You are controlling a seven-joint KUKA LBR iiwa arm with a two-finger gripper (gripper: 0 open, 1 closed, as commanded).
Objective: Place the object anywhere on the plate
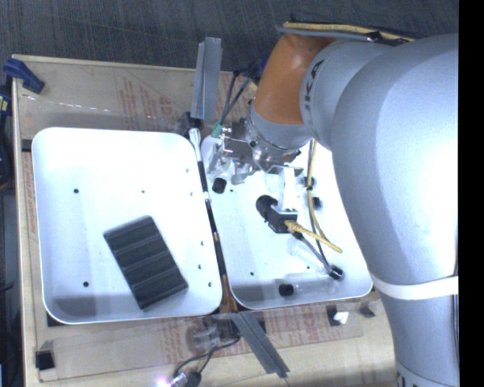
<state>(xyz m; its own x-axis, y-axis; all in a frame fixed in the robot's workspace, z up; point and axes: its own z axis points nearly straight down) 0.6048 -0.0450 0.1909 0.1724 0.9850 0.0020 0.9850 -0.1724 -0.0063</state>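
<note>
A dark grey ribbed rectangular slab (145, 261) lies flat in the left bin (56, 216), toward its front, turned at a slant. My gripper (224, 161) hangs over the back left corner of the right bin (250, 280), close to the wall shared by the two bins. A small round black thing (219, 185) sits just below the gripper beside that wall; whether it is held is unclear. The grey arm with its orange band (286, 79) covers most of the right bin.
Two small dark things (286, 289) (336, 272) lie near the right bin's front edge. A grey bar (208, 75) stands behind the bins at the middle. A blue clamp (22, 75) sits at the bench's back left corner.
</note>
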